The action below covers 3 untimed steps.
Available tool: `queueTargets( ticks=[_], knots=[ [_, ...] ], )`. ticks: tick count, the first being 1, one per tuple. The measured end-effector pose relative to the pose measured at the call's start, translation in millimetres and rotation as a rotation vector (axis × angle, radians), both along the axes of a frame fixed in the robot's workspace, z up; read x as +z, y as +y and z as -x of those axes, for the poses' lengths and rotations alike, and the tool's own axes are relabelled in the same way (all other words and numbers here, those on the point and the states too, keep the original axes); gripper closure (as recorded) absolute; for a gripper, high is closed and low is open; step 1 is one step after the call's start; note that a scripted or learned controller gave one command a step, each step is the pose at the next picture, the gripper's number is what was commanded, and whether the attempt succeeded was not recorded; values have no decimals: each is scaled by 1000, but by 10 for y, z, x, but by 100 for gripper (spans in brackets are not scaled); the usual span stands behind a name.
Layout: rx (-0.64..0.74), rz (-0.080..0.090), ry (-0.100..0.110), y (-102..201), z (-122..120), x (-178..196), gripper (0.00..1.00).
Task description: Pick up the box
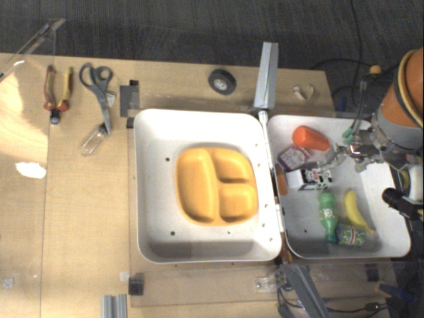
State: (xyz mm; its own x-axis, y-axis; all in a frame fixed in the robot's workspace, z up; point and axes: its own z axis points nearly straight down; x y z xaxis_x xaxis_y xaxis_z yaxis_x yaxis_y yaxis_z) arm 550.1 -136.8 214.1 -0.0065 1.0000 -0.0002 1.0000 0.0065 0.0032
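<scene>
The small purple-and-white cardboard box (294,158) is lying near the right white bin's (397,244) left wall; its print is unreadable. The gripper's (323,175) state: cannot tell.

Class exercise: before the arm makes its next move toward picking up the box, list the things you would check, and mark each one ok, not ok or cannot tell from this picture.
1. Box in view, in the right bin: ok.
2. Gripper over the right bin, close to the box: ok.
3. Box between the fingers: not ok, the gripper sits just right of it.
4. Finger opening: cannot tell.
5. Room around the box: not ok, the orange object lies close above it in the view.
6. Green bottle and banana apart from the box: ok.
</scene>
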Motion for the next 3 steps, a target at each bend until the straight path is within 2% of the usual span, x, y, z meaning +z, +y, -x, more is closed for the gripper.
queueTargets(
  ticks=[1, 2, 3],
  knots=[
    [131, 0, 0, 354, -546, -1093, 0],
    [189, -6, 41, 325, -1045, -1290, 0],
    [193, -5, 40, 334, -1050, -1190, 100]
  ],
)
